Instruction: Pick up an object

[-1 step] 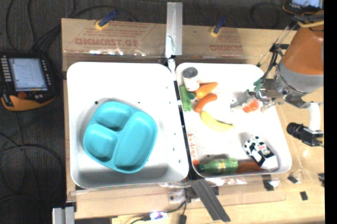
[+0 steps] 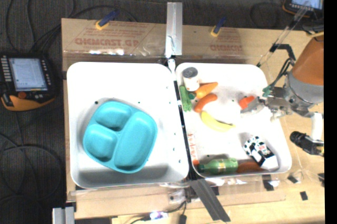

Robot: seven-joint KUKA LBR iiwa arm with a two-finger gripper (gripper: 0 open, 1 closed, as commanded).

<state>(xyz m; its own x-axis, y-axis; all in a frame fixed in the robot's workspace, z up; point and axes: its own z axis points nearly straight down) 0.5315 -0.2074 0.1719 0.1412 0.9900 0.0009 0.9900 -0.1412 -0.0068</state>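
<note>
My gripper (image 2: 259, 103) hangs over the right bin (image 2: 274, 83), near its right wall, and a small red-orange piece (image 2: 246, 102) sits right at its tip; I judge that my pick, though I cannot tell whether I have hold of it or merely touch it. Nothing looks lifted clear, so the pick seems not yet done. Nearby lie a banana (image 2: 215, 122), two carrots (image 2: 205, 95), a green bottle (image 2: 218, 166) and a black-and-white toy (image 2: 258, 150). The left bin (image 2: 79, 81) bears a teal divided plate (image 2: 120, 136).
</note>
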